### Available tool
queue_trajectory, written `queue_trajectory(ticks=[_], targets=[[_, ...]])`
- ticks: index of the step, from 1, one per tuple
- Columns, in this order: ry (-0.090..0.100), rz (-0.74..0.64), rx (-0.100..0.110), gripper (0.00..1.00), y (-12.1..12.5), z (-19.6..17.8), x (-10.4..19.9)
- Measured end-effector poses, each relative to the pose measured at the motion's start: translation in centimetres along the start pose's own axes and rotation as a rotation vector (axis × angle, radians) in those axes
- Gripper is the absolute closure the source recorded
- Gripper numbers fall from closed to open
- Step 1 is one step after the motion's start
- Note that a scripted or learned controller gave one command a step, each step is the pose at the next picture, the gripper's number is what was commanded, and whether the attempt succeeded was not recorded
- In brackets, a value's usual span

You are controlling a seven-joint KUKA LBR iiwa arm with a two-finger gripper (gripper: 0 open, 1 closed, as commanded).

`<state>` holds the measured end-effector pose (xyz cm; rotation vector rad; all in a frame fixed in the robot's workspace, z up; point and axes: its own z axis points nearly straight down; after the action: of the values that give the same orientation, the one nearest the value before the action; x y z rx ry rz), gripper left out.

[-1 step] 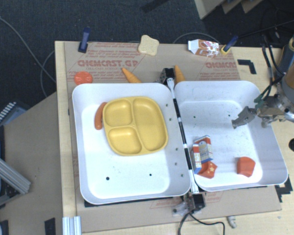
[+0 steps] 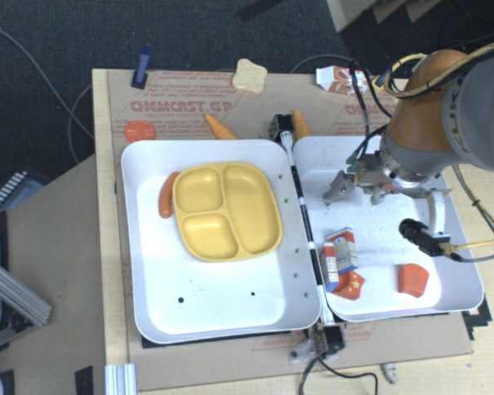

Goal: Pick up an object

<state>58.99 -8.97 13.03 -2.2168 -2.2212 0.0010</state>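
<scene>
— Where, in relation to the gripper point(image 2: 342, 188)?

— Toward the camera's near side. Carton point(image 2: 339, 255) almost straight below it in the view, apart from it, in the right bin point(image 2: 377, 241), just beside the wall shared with the left bin point(image 2: 148, 245).

— Lying how?

— Flat on the bin floor, long axis running roughly far to near, slightly slanted. Probably calls for a short pull back toward the near edge, then a descent across the narrow width.

— Any rival target?

— Block point(image 2: 412, 279), further off to the near right, well apart from the carton. Carton judged the nearer pick.

— Appearance?

— Small boxy pack, red and white with a grey panel, a red piece with a yellow mark touching or overlapping its near end; hard to say whether part of it or separate. Block plain orange-red, squat.

— Gripper wide or narrow?

— Cannot tell from this slant; grey metal at the wrist too jumbled with cables. Nothing seen held.

— Left bin?

— Yellow divided plate point(image 2: 226, 210), sausage point(image 2: 165, 196) touching its left rim. Well away from the arm.
</scene>
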Motion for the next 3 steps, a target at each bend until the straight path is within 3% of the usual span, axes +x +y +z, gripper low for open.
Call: queue_trajectory(ticks=[1,2,3], targets=[[-0.001,0.001,-0.001,0.0,-3.4,-5.4,3.9],[-0.002,0.004,0.0,0.0,-3.8,1.3,-1.9],[-0.001,0.003,-0.001,0.0,-5.6,4.6,-1.2]])
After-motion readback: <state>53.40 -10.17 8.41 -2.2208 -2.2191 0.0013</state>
